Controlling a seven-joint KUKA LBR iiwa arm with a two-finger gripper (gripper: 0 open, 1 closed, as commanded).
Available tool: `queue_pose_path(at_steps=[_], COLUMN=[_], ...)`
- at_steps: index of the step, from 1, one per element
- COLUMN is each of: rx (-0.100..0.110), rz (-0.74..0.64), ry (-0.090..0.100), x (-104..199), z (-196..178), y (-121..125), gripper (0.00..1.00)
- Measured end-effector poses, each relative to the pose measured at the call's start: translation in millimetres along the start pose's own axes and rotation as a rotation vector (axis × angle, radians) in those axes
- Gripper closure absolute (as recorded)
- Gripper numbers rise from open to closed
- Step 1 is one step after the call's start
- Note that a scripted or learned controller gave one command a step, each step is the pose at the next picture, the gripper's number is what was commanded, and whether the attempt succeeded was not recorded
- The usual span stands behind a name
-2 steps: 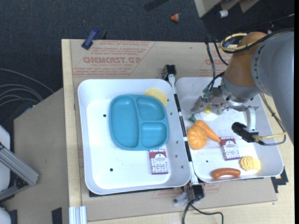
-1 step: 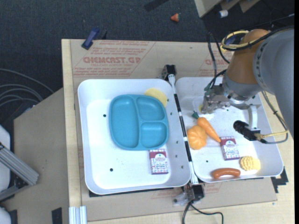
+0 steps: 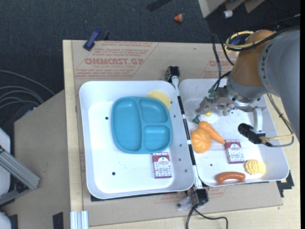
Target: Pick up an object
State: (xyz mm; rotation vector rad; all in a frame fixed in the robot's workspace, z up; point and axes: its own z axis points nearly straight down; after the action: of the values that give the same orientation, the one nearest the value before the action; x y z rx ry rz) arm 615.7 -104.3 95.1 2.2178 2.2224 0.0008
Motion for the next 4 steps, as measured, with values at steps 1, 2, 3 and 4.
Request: queue_pose_path(at_steps=[1, 2, 3, 4], rx=[0.0, -0.002, -0.002, 0.005], rz=[0.001, 0.0, 0.0, 0.003], ry=[0.001, -0.001, -0.002, 0.002], x=[13.3, 13.1, 13.2, 9.8], z=[10.3, -0.6, -0.4, 10.8], y=[27.3, 28.1, 27.9, -13.1], gripper=[0.0, 1.0, 0.0, 0.0])
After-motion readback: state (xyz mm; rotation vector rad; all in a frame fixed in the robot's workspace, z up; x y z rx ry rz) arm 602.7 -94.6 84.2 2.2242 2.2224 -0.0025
